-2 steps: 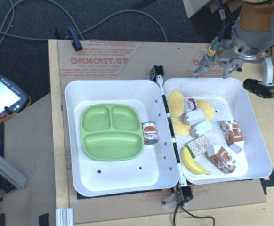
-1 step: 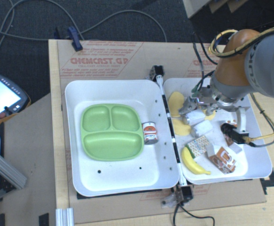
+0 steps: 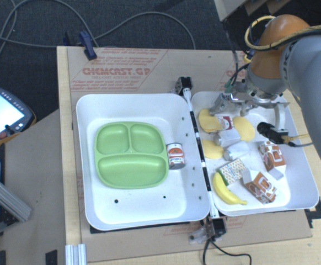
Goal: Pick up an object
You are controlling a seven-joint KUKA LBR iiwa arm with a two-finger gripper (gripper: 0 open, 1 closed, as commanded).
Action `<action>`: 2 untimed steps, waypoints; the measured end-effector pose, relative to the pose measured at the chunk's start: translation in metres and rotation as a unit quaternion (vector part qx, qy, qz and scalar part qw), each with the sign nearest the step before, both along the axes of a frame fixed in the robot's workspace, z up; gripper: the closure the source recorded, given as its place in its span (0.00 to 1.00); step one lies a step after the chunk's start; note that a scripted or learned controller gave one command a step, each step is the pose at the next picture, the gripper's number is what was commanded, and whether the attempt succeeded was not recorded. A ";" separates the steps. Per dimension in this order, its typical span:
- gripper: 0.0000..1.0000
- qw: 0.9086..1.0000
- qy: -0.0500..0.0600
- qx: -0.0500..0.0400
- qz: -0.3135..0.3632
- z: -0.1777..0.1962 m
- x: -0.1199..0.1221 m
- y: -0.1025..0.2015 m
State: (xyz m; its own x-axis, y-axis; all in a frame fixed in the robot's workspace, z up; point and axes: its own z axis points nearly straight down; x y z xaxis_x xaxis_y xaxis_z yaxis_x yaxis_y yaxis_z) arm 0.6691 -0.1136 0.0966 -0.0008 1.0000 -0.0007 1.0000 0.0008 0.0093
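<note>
White bins sit side by side; your gripper (image 3: 226,108) hangs over the crowded right bin's (image 3: 303,181) far end, jaw state impossible to tell. Risk: neighbours crowd any grasp there. The banana (image 3: 226,189) lies near the front, long axis running front-right.

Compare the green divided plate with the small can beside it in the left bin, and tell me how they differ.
The green divided plate is broad, flat and takes up much of the left bin; the small can is compact and far smaller. The plate is a single light green, while the can has a red and white label. The plate has three compartments; the can is one closed cylinder. Both rest on the same bin floor, the can at the plate's right edge.
</note>
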 end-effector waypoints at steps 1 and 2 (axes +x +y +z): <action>0.00 1.000 0.001 -0.002 -0.001 -0.009 -0.031 -0.032; 0.00 1.000 0.001 -0.001 0.000 -0.009 -0.027 -0.010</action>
